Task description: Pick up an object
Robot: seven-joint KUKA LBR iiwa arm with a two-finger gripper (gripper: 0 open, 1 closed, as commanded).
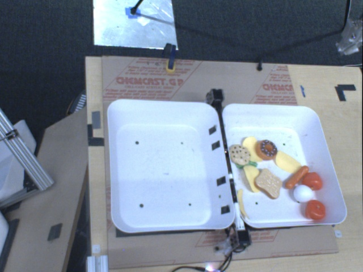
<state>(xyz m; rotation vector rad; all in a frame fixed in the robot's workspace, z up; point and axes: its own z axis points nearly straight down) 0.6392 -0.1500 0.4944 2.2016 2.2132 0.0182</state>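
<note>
right bin (317,123) holds toy food, all toward near-right corner | sausage (296,176) long axis diagonal | arm enters frm right, nearest that pile | gripper state: can't tell

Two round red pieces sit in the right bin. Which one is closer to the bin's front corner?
The red piece by the front right corner, just below the white egg. The other red one lies further back, beside the sausage.

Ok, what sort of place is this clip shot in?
Probably a lab bench set up for robot picking trials, not a kitchen. Two white bins sit side by side on a board, the right bin holds toy food, and dark carpet lies behind.
</note>
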